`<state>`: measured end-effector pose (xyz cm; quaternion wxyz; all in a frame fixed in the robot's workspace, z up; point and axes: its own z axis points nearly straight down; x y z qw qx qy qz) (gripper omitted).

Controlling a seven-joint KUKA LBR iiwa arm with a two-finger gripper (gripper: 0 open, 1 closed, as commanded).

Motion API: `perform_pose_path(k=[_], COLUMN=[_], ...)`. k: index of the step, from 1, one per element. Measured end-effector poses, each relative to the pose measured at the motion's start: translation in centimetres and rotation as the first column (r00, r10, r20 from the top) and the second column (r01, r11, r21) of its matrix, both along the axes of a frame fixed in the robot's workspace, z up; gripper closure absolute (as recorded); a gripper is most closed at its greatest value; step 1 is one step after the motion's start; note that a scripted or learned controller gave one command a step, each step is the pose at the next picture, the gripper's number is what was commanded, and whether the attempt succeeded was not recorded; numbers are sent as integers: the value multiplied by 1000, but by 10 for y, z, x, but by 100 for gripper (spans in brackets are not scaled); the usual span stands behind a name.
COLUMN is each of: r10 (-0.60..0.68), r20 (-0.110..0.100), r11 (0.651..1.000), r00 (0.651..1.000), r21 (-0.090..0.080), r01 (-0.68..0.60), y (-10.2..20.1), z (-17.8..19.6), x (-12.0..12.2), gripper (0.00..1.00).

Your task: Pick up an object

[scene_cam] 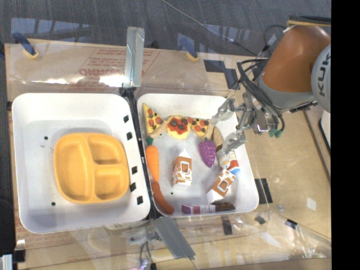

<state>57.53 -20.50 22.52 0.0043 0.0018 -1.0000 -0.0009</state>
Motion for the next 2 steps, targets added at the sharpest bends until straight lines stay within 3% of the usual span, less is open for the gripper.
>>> perform_pose_path(k=[1, 2], r10=[111, 212], r20=[9, 1], r11=[994, 977], r00=[994, 977], r21=[-2, 5], r01=[-111, -212], y=[-3, 63], z=[-134, -138], x=[5, -10], gripper=[0, 0])
